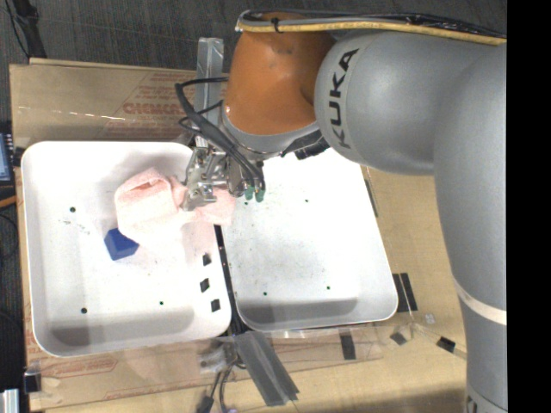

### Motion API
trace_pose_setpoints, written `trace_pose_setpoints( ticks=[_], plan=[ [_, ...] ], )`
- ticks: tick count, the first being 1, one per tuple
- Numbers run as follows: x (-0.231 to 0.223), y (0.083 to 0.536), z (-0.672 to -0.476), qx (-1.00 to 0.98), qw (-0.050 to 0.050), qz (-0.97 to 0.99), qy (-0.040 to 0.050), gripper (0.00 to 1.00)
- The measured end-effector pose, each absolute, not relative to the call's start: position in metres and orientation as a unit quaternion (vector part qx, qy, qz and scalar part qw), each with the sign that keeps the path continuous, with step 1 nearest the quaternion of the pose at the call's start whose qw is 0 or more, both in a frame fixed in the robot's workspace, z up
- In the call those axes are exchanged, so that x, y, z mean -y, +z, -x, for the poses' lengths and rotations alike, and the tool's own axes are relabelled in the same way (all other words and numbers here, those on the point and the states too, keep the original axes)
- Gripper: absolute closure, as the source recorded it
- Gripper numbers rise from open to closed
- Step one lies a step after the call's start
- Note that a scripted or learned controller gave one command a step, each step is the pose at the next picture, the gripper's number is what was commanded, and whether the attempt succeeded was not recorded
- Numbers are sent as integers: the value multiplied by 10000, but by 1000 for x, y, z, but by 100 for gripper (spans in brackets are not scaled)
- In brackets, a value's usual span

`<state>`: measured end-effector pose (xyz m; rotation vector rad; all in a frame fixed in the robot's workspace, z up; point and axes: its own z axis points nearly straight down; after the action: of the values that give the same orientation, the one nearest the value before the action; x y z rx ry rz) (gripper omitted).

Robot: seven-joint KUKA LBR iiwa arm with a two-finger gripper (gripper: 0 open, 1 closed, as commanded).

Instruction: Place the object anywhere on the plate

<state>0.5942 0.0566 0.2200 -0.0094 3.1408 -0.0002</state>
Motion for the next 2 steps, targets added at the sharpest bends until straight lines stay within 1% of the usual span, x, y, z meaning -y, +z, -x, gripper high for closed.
trace_pose_setpoints(
  ticks=[1, 2],
  plan=[
    [-117, 223, -610, -10000, -1, 41, -3, 100],
    [-168, 228, -624, -10000, -1, 45, -4, 100]
  ],
)
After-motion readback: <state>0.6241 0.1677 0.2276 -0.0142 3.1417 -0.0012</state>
